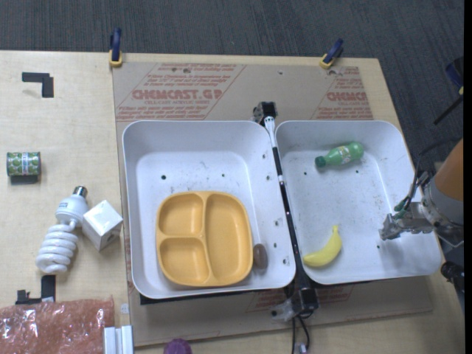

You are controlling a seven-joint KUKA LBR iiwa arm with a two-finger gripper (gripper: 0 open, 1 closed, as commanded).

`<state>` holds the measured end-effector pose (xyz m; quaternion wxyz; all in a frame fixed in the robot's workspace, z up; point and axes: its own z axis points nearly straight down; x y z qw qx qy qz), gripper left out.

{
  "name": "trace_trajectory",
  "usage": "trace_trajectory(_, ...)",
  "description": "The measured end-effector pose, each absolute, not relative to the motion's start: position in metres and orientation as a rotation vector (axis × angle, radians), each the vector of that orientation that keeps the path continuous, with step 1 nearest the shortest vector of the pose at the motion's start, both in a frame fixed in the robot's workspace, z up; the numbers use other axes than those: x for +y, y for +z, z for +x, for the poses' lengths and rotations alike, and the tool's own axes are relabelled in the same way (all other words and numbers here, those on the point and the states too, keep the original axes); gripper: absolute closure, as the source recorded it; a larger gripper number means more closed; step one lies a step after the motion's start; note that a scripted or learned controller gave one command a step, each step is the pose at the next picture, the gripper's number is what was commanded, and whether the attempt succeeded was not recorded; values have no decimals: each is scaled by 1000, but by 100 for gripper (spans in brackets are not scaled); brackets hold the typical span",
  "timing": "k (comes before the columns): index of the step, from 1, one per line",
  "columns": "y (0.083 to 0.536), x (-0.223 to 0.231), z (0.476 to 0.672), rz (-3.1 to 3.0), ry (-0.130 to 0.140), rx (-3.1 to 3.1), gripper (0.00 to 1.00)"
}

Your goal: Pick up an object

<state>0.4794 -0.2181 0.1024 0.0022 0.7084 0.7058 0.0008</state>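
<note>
Nearest edge, bottom left: pink speckled mat (55, 327), partly cut off. Just above: spiral light bulb (60, 237) lying on its side, touching a small white cube (102, 225). Further up the bench: small green can (23, 164) on its side, well apart from the bulb.

Left bin (140, 150): yellow divided plate (204, 237) with three compartments, flat on the floor toward the near wall. Small brown pebble-like item (259, 255) touching the plate's right edge.

Right bin (391, 265): banana (324, 249) near the front left corner, lying flat. Green bottle (340, 155) on its side toward the far wall, cap pointing left, well apart from the banana.

Gripper (396, 226): at the right wall of the right bin, well apart from banana and bottle. Nothing visible between the tips; spread of the tips cannot be told.

Far edge: brown board (221, 87) under both bins, with two clamps (115, 46) along its far side.
</note>
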Motion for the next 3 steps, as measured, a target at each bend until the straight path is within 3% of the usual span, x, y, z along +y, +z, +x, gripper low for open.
trace_trajectory(3, 93, -222, 478, 2223, 1, 2219, 100)
